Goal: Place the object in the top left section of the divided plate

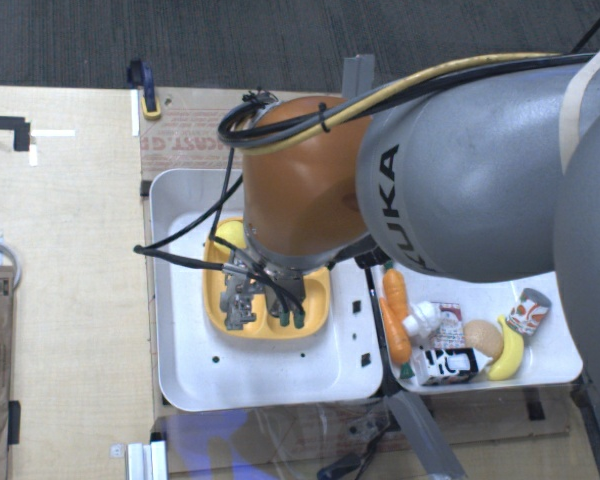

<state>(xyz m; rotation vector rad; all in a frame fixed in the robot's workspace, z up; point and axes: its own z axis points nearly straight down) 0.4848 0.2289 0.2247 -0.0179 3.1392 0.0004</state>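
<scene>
The claw point(265, 308) hangs over the yellow plate point(315, 313) in the left bin point(180, 368); whether it grips anything, I cannot tell. A yellow object point(229, 234) lies at the plate's eleven o'clock. Placement looks near, unconfirmed.

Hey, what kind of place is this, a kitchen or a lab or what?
Likely a robotics lab or test bench: a big grey arm reaches over white bins on a wooden bench, with toy food like a carrot and banana.
</scene>
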